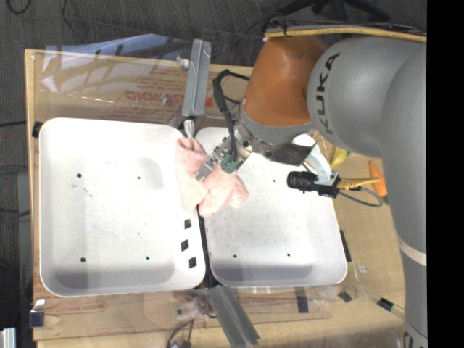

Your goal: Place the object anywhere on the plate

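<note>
Looming closest to the lens, the grey KUKA arm with its orange band (pixel 290 85) sweeps in from the right and bends down over the seam between the two shallow white plastic bins. Its two-finger gripper (pixel 217 162) hangs at the inner edge of the right bin (pixel 290 245), just above a soft pink cloth-like object (pixel 206 180), crumpled and folded.

That pink object straddles the divide: one lobe lies over the rim into the left bin (pixel 101 209), the other rests in the upper left corner of the right bin. The metal fingers seem to press into its top fold, with fabric bunched to either side, so the gripper looks closed on the cloth; the wrist and a small green part hide the tips, though, and I would call that a likely pinch, not a certain one.

No separate plate can be made out; going by the task, one of the white bins probably serves as the target. The cloth's draped, sagging shape suggests it is mostly lying on the bins, not hoisted clear.

A black cylindrical fitting with orange cabling (pixel 313 182) juts from the wrist over the right bin. Both bins sit on a wooden surface (pixel 366 267), with a grey metal bar (pixel 194 82) behind them and clear plastic sheeting (pixel 94 71) at the far left, probably kept outside the working area.
</note>
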Controlling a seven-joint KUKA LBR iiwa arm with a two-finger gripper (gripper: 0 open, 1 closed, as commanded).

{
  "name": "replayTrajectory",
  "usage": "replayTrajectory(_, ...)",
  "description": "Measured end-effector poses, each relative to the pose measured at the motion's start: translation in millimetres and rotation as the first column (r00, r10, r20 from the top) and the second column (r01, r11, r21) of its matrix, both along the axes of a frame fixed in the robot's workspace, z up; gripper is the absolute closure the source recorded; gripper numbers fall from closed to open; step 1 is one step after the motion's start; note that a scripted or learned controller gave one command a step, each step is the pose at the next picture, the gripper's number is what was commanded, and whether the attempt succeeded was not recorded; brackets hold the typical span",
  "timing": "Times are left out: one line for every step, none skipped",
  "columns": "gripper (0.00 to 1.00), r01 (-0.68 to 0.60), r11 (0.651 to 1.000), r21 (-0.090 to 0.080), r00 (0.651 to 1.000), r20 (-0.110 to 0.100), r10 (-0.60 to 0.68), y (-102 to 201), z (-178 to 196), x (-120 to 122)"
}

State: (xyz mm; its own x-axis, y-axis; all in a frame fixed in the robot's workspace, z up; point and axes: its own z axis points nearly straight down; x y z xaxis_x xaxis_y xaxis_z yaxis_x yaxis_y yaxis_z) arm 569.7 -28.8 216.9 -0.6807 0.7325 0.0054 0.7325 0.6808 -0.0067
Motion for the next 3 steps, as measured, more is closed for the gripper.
replayTrajectory(1.0,-0.394,0.919,0.003,0.919,-0.001,0.394,53.9,-6.1,0.1)
replayTrajectory(1.0,-0.723,0.691,0.003,0.691,0.005,0.723,105.4,8.2,-7.8)
replayTrajectory(1.0,-0.737,0.676,0.003,0.676,0.004,0.736,156.5,8.4,-17.4)
